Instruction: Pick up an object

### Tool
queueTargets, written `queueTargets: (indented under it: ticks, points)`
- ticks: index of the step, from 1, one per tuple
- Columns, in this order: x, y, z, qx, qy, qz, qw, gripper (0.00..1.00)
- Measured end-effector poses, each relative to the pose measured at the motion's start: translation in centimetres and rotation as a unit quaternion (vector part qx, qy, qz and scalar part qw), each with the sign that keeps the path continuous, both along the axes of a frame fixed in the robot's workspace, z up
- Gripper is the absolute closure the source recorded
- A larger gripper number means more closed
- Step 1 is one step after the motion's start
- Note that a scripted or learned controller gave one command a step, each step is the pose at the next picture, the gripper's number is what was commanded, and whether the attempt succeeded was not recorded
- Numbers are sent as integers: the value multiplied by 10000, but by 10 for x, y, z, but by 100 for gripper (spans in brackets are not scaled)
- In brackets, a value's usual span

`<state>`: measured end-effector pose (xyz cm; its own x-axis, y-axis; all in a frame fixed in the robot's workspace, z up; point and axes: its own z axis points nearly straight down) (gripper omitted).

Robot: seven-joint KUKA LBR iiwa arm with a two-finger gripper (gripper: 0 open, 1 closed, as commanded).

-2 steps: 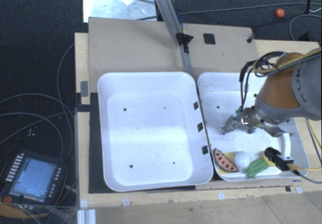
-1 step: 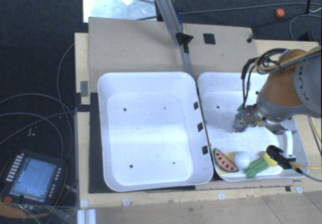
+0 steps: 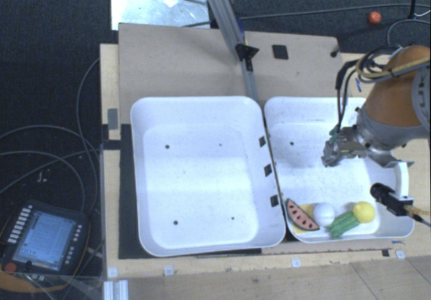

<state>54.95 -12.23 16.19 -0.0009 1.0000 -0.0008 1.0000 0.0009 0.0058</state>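
Note:
Several toy items lie along the near edge of the right bin [image 3: 296, 123]: a watermelon slice [image 3: 301, 215], a white ball [image 3: 324, 212], a green piece [image 3: 344, 222] and a yellow lemon-like piece [image 3: 363, 212]. My gripper [image 3: 333, 156] hangs over the middle of the right bin, up and slightly right of those items, apart from them. Nothing shows between its fingers.
The left bin [image 3: 145, 116] stands beside the right one, with a shared rim between them. A slanted metal pole [image 3: 225, 12] rises behind the bins. A teach pendant [image 3: 44, 234] lies at the lower left off the bench. Cables run over the dark floor.

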Motion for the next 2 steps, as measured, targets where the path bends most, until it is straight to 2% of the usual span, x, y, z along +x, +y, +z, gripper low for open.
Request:
queueTargets:
  ticks: [2]
  points:
    - [3,0,93,1,3,0,10000,100]
